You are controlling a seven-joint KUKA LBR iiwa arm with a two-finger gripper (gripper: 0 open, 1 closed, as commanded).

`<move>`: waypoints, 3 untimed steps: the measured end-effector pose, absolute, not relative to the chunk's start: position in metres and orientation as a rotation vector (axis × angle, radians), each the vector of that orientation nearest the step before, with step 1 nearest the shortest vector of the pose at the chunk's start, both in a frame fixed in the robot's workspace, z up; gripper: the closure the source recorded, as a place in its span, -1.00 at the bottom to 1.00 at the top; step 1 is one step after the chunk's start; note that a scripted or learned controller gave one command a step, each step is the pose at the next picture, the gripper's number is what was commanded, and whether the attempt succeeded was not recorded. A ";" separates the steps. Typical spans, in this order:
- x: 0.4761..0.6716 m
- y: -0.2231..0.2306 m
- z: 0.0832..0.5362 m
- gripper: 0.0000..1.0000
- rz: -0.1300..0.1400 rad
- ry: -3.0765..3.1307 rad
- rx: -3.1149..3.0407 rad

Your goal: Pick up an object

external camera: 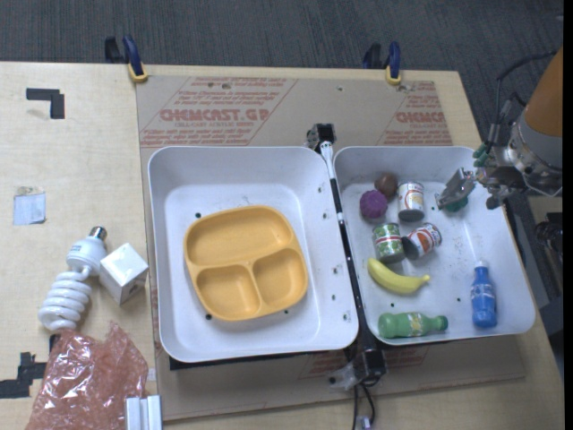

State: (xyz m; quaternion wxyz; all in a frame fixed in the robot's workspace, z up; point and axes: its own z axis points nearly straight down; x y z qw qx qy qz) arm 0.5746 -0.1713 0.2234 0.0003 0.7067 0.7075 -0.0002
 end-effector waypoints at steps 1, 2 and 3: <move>0.549 -0.148 0.114 -1.00 -0.001 2.221 2.223; 0.494 -0.108 0.092 -1.00 0.000 2.220 2.224; 0.495 -0.108 0.102 1.00 0.002 2.217 2.224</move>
